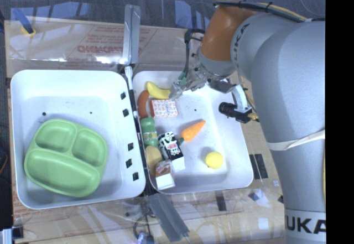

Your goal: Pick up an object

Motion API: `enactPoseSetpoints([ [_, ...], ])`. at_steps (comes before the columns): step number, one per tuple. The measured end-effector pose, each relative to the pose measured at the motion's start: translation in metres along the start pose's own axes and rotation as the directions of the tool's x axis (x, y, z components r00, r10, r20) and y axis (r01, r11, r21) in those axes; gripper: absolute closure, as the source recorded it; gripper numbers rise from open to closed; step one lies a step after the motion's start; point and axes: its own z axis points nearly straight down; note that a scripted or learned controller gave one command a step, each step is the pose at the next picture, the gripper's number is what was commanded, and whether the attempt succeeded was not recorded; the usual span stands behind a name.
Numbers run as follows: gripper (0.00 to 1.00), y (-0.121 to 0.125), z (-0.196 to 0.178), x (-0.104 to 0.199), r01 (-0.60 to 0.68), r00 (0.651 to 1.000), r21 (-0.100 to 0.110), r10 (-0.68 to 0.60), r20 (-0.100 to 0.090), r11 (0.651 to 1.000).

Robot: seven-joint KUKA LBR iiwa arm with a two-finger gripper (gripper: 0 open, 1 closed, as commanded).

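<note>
Here, small curved yellow plastic banana [157,91] lies at the far-left corner of the right shallow white bin [232,143], likeliest target since the tool [181,86] hangs just beside its right end. Tool's grip state: cannot tell. Orange plastic carrot [192,130] mid-bin; round yellow lemon [214,159] nearer the front edge. Green sectioned tray [65,156] fills the left bin, well apart.

My arm [287,99] runs off the frame's right and bottom edges, and its bulk covers the right bin's [232,179] upper right corner. My gripper [180,89] blurs near the banana [157,91]; I can't make out my fingertips. The sausage [144,103] lies partly under the banana, perhaps. The print on the small box [165,108] is too fine to read.
</note>
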Motion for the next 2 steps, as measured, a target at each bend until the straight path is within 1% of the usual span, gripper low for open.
enactPoseSetpoints([
  [1, 0.0, 0.0, 0.0, 0.0001, 0.0, 1.0, 0.0, 0.0, 0.0, 1.0],
  [2, 1.0, 0.0003, -0.0077, 0.0005, 0.002, 1.0, 0.003, -0.002, -0.001, 1.0],
])
